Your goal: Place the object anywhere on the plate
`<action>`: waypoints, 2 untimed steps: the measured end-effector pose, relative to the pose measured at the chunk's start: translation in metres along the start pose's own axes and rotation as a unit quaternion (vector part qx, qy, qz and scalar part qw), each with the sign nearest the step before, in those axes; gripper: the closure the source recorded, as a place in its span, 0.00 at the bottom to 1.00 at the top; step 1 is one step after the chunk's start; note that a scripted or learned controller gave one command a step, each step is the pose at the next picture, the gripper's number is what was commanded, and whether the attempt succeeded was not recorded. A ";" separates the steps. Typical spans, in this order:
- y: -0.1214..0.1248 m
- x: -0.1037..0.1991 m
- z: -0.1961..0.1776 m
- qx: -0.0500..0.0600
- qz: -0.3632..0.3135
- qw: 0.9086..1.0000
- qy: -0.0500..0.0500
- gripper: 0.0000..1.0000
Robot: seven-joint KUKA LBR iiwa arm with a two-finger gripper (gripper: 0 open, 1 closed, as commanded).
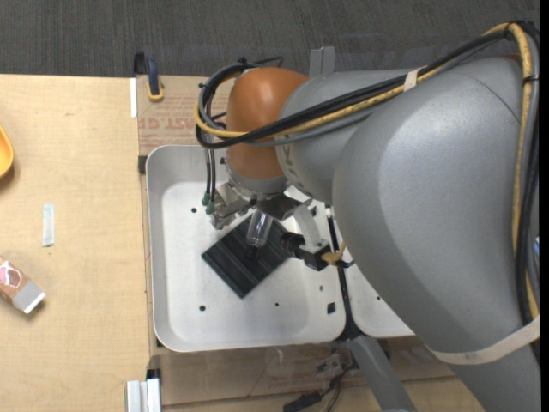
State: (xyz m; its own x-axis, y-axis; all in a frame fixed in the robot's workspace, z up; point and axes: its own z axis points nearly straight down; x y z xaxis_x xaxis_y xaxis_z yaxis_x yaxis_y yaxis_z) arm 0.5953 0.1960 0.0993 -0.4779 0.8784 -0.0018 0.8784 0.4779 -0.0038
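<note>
The task looks barely begun: the black slab (243, 267) lies flat mid-bin (176, 320), on no plate, at 6 o'clock just under the arm's (257, 101) tip, and whether that tip grips it I cannot tell

I see even, bright overhead light, soft glare on the grey arm (429, 187), faint shadows in the white bin (171, 316), focus slightly soft throughout.
</note>
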 end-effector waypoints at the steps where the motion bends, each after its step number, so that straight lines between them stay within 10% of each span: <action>1: -0.071 0.031 0.006 -0.004 0.068 0.998 -0.001 1.00; 2: -0.132 -0.024 -0.041 0.000 0.030 1.000 0.001 1.00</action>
State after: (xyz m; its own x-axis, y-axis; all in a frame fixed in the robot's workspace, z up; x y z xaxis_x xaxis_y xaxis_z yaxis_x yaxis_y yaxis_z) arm 0.4911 0.1124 0.1412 -0.4235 0.9059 0.0001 0.9059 0.4235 -0.0041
